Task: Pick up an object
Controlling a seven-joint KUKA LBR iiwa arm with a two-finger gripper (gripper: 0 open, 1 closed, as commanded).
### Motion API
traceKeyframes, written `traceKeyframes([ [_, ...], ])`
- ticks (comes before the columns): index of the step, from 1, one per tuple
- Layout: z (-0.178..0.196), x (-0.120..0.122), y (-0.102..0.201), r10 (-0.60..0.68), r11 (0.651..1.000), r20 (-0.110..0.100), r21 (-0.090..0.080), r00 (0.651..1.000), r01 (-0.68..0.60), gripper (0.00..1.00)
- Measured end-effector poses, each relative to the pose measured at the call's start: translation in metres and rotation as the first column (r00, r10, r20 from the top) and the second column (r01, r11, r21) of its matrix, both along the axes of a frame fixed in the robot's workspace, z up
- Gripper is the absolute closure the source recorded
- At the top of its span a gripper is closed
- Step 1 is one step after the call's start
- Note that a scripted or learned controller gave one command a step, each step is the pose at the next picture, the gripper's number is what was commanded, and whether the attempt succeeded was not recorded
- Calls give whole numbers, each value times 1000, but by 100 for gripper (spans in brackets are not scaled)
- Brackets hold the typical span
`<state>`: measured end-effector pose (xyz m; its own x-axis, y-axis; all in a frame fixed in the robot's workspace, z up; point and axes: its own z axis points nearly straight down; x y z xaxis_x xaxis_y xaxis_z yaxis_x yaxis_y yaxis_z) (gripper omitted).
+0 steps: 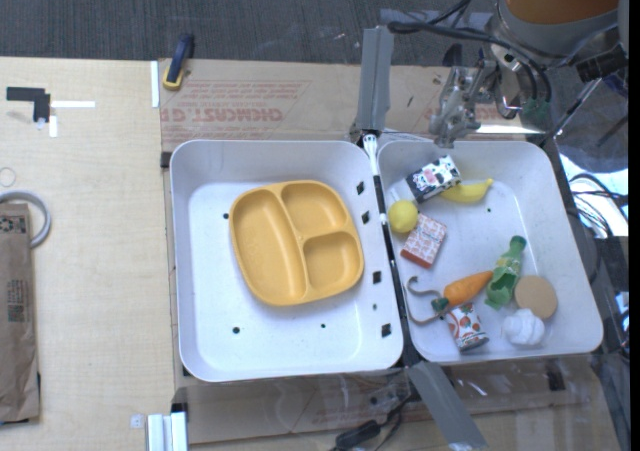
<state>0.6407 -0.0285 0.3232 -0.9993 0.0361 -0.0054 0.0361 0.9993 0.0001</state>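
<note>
Bench: pale wood surface with a cardboard sheet (pixel 270 99) under two shallow white bins side by side; dark floor along the 12 o'clock edge; a brown paper bag (pixel 15 309) lies at the 9 o'clock edge.

Arm: grey with an orange band, reaching in from 1 o'clock; the gripper (pixel 455 119) hangs over the right bin's 12 o'clock rim, just above a small black-and-white carton (pixel 435 179).

Pincer: whether it stands wide or narrow I cannot tell; metal and cables blur together there; nothing is seen between its tips.

Step in hand: judged to be the approach; no object is lifted yet; every candidate lies in the bin.

Next move: likely a descent onto one item; the carton and the banana (pixel 468 191) touching it at 3 o'clock are nearest; the close pairing could make a clean grasp hard, so a centred drop on one of them is called for.

Left bin (pixel 200 339): holds a yellow divided plate (pixel 296 241) with three bare compartments, tilted toward 11 o'clock.

Right bin (pixel 570 339): holds the task's objects; a lemon (pixel 402 216) at 9 o'clock; a red-and-white box (pixel 425 240) just beside it; a carrot (pixel 466 289) near centre; a green bottle (pixel 507 272) at 4 o'clock; a tan disc (pixel 536 296) and a white ball (pixel 522 327) at 5 o'clock; a small can (pixel 466 328) at 6 o'clock; a brown hook (pixel 420 299) at 7 o'clock.
</note>
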Motion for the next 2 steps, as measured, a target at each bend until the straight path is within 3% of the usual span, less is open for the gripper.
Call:
traceKeyframes([
  [1,0,0,0,0,1000,0,0,1000,0,0],
  [2,-124,-46,-69,-165,986,-2,0,986,165,0],
])
